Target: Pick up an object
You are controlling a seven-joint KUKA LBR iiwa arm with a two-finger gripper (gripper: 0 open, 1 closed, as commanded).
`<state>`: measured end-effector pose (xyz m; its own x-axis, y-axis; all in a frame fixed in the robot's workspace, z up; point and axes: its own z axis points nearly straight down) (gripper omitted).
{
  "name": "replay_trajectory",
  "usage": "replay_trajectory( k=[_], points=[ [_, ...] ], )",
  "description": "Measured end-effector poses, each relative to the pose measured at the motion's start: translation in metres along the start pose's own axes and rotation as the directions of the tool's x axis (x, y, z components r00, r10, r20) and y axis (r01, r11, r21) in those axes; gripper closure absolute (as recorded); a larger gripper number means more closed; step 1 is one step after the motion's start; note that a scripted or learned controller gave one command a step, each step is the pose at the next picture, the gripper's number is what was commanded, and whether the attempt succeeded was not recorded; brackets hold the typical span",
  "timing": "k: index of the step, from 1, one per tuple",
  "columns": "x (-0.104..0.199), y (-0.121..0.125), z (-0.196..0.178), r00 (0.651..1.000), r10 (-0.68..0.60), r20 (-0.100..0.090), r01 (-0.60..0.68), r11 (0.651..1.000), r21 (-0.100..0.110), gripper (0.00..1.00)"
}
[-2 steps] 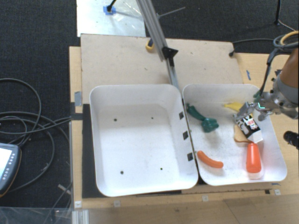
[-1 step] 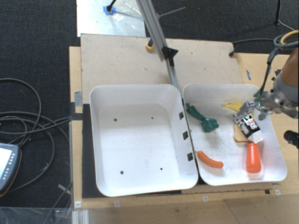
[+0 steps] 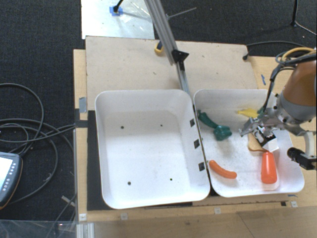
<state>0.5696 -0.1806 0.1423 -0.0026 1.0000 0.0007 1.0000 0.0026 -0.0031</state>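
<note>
Hiding jaws' grip (image 3: 264,137), tan object (image 3: 254,145) half-covered

At 9 o'clock we see black cables (image 3: 29,128) and a pendant (image 3: 7,175); metal pole (image 3: 161,21) at 12.

bins (image 3: 148,103): white, dark specks | bench (image 3: 129,63): pale tan | floor (image 3: 39,33): black | arm (image 3: 302,86): orange band over grey | in right bin: green tool (image 3: 214,125), yellow piece (image 3: 247,113), orange sausage shape (image 3: 223,170), orange-red cylinder (image 3: 268,167), tan piece (image 3: 254,144)
</note>
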Motion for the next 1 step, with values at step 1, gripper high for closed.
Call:
replay_trajectory(
  k=[1],
  points=[
    [-0.0022,0.0068,0.0161,1.000,0.000,0.009,0.001,1.000,-0.027,0.00]
  ],
)
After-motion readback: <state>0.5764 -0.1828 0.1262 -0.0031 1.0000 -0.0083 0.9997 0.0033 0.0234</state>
